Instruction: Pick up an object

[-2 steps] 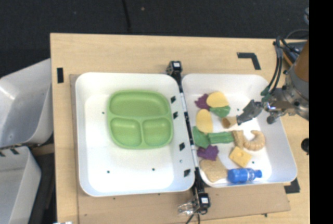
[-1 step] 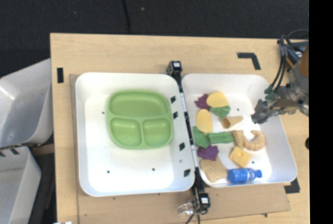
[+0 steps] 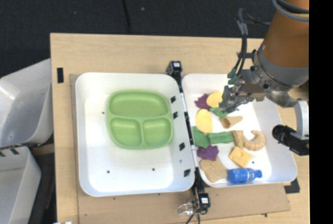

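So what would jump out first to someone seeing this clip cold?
Probably the green divided plate, alone in the left bin. Next, the heap of toy food along the right bin's near-left side, with a blue bottle at its front. The gripper hangs low over that heap's far end.

My arm [image 3: 289, 35] is a broad orange band over a grey wrist, black cables trailing to my dark metal gripper [image 3: 229, 102].
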Tool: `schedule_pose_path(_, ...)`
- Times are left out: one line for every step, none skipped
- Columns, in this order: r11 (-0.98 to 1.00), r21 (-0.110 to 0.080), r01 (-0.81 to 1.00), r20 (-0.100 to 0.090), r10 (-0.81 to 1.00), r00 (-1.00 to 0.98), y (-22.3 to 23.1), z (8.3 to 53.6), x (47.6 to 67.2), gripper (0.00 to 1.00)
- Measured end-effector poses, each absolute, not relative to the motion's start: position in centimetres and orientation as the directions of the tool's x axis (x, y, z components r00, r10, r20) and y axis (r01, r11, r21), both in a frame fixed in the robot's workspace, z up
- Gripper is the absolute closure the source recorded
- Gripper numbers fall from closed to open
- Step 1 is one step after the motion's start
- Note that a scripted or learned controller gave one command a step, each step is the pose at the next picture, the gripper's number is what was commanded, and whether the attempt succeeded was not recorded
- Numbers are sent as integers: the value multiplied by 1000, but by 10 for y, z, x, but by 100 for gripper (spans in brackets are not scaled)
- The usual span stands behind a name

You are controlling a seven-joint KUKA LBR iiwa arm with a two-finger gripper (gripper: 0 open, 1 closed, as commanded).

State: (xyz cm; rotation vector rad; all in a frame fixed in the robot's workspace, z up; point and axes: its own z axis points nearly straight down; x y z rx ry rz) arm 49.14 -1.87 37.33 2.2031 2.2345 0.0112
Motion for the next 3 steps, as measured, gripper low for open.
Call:
schedule_pose_path(-5,-3,1000,-2,1000,5,-79,309,489,100)
schedule_pose_path(8,2,1000,1,1000,-8,0,320,491,100)
schedule_pose_path(11,7,1000,3,1000,-11,84,381,500,100)
